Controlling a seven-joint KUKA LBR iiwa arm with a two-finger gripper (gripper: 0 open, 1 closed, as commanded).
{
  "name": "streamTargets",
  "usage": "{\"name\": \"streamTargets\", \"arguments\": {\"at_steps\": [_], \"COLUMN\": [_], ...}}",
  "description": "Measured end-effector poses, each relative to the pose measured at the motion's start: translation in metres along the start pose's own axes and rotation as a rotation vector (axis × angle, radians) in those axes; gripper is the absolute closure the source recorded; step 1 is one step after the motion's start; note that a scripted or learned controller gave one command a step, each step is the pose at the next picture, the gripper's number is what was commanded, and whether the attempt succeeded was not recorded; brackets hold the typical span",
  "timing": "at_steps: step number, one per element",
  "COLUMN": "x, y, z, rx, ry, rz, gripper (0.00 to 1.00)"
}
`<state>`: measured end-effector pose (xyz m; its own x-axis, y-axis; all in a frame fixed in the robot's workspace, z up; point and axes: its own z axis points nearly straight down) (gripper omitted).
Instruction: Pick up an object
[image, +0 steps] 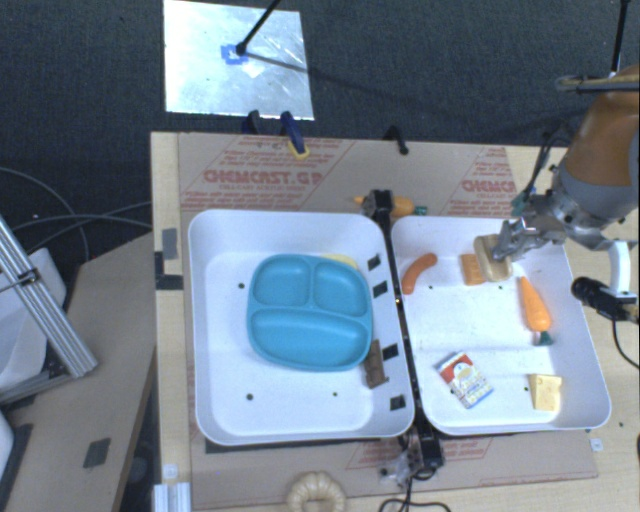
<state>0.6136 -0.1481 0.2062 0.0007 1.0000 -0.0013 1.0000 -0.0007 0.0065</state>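
Note:
My gripper (510, 243) hangs low over the far part of the right bin (590, 380), right at a tan bread-like block (490, 265); whether it has hold of the block is unclear. An orange cracker piece (470, 268) lies just left of the block. A curved orange sausage (418, 270) is further left. A carrot (536, 305) lies near the bin's right side. Toward the front are a small red-and-white carton (465, 379) and a pale yellow cheese wedge (545, 391).
The left bin (215, 400) holds a blue divided plate (310, 310), a brown stick-like piece (375, 366) at its front right and a yellow item (343, 260) peeking from behind it. The arm's grey and orange wrist (605, 150) rises at the right.

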Motion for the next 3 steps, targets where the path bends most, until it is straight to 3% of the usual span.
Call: {"name": "streamTargets", "arguments": {"at_steps": [1,3], "x": [0.000,0.087], "y": [0.001,-0.048], "z": [-0.020,-0.033], "rx": [0.001,0.006], "ry": [0.001,0.002], "rz": [-0.004,-0.009], "gripper": [1.00,1.00]}}
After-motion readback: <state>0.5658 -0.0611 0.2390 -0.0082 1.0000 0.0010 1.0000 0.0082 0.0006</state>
